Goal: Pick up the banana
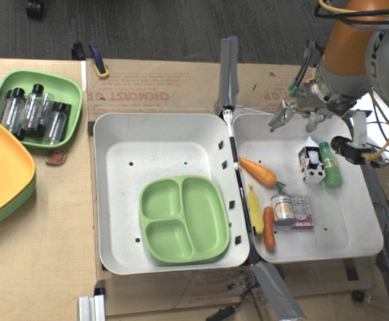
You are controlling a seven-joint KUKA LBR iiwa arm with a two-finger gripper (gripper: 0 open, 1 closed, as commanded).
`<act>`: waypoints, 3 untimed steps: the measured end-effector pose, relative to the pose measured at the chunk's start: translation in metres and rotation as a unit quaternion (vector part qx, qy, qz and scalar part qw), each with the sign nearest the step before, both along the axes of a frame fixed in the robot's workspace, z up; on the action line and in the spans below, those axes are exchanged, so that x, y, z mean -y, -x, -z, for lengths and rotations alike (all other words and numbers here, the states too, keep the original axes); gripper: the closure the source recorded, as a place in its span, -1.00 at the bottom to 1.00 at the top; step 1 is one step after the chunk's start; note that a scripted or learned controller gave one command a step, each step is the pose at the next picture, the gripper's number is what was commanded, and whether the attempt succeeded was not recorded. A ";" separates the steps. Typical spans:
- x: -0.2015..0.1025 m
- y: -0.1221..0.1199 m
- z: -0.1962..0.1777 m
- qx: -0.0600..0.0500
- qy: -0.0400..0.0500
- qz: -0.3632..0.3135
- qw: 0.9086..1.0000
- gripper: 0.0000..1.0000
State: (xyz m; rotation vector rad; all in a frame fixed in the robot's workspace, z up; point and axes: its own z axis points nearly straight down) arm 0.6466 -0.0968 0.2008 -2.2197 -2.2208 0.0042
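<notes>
The banana (254,208) is small and yellow and lies lengthwise along the left wall of the right bin (355,233), between a carrot (259,171) and a red sausage (268,228). My gripper (294,120) hangs over the bin's far edge, well above and to the right of the banana. It is open, with its two fingers spread and nothing between them.
In the right bin there are also a small can (283,208), a pink packet (302,212), a cow-patterned box (310,164) and a green bottle (330,165). The left bin (114,179) holds a green divided plate (184,218). A green tray of bottles (37,109) and orange plates (0,172) sit at the left.
</notes>
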 end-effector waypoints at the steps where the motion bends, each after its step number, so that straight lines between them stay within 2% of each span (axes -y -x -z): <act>1: 0.001 0.000 -0.008 0.000 0.000 0.000 1.000 1.00; 2: 0.001 0.053 0.095 0.000 0.000 -0.068 0.998 1.00; 3: 0.024 0.070 -0.031 0.001 0.000 0.022 1.000 1.00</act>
